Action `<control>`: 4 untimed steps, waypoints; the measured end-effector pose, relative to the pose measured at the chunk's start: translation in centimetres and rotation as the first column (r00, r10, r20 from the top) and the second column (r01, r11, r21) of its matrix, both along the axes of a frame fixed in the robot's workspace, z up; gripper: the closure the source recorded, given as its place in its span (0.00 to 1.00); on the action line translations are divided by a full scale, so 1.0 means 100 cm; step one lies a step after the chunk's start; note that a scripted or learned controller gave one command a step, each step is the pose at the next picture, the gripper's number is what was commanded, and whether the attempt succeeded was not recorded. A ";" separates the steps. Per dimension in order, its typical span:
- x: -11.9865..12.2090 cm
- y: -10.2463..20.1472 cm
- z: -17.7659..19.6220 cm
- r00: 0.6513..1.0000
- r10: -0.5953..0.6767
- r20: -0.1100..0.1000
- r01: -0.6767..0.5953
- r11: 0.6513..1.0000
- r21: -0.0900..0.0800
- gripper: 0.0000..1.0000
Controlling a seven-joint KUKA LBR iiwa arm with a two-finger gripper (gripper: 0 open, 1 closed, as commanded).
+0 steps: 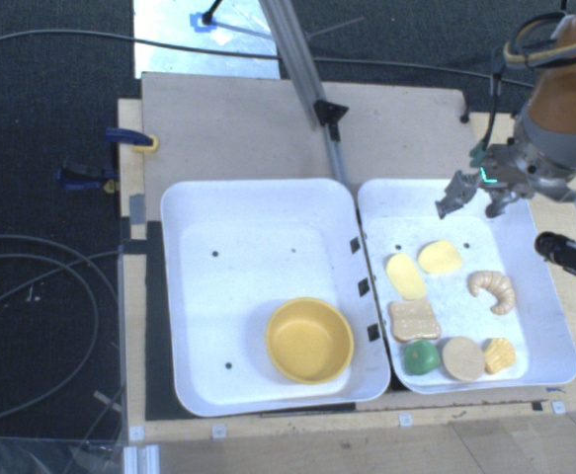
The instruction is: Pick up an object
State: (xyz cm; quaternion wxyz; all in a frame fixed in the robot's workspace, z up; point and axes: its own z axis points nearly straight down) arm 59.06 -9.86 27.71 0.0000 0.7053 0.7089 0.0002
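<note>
Two white bins sit side by side on the bench, left bin [194, 265] and right bin [534, 265]. The arm [564, 87] comes in from the right, orange band above the wrist, and its gripper [477, 197] hangs over the far end of the right bin, above bare white floor. The two dark fingers [454, 197] are spread apart with nothing between them. All the food is in the right bin, nearer the front than the gripper. A pale yellow oval piece [440, 257] lies closest to the gripper, with a longer yellow piece [405, 276] just beside it on the left. A croissant [494, 289] lies toward the right wall, apart from those two. A slice of toast [413, 319] sits just below the longer yellow piece, against the left wall of that bin. Along the front edge there is a green ball [422, 356] touching the toast's lower edge, a round tan biscuit [462, 358] right next to it, and a small ridged yellow-orange piece [500, 355] beside the biscuit near the front right corner. The left bin holds a yellow bowl [309, 340], upright, near its front right corner. A grey pole [297, 57] slants across the board behind the bins. A blue and yellow clamp [110, 156] grips the board's left edge. Black cables [31, 294] loop on the dark floor at left.
</note>
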 end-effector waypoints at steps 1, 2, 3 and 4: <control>0.000 0.000 0.001 1.000 0.000 0.002 0.000 1.000 0.000 0.00; -0.004 -0.010 -0.053 1.000 -0.004 -0.003 0.004 1.000 0.000 0.00; -0.008 -0.001 -0.100 1.000 -0.005 -0.002 0.005 1.000 0.000 0.00; -0.007 -0.008 -0.144 1.000 -0.004 -0.002 0.004 1.000 0.000 0.00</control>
